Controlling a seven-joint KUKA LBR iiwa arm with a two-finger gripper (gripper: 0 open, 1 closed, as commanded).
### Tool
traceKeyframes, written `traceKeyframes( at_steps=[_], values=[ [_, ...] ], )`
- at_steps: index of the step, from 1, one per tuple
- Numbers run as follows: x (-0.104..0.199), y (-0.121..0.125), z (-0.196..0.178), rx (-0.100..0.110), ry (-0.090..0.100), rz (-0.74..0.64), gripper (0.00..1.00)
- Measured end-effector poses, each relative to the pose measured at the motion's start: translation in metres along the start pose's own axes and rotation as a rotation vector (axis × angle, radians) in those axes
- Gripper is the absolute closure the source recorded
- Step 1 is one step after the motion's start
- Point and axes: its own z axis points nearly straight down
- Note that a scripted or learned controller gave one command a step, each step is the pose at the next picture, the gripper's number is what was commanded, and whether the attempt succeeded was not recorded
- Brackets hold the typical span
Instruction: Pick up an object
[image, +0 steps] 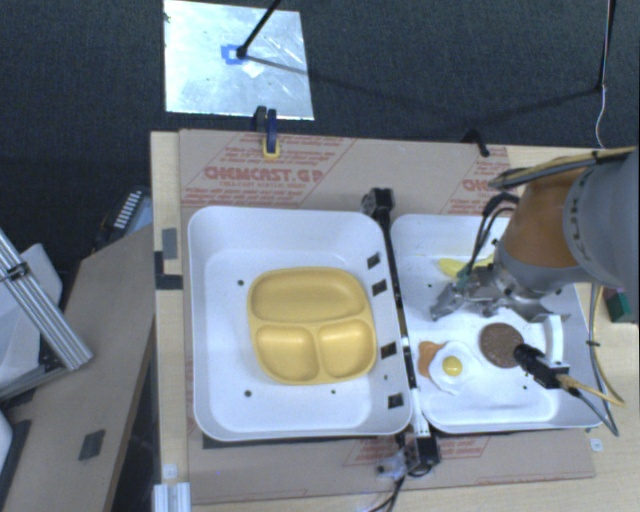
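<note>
The right bin (470, 415) holds several toy foods. A fried egg (451, 368) lies near its front left, with an orange piece (429, 354) tucked against its left side. A brown round patty (497, 342) sits just right of the egg. A yellow piece (453, 267) lies toward the back, partly hidden by the arm. My gripper (447, 304) hangs low over the middle of this bin, behind the egg and left of the patty. I see nothing held in it.
The left bin (215, 300) holds a yellow divided plate (308, 323). A black hinge strip (392, 300) runs between the two bins. The grey arm with its orange band (545, 225) covers the right bin's back right.
</note>
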Motion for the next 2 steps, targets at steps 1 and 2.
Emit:
traceKeyframes(
  at_steps=[1, 2],
  values=[
    [-0.001, 0.001, -0.012, -0.002, -0.001, 0.000, 1.00],
    [0.001, -0.002, -0.075, -0.005, -0.001, -0.002, 1.00]
  ],
)
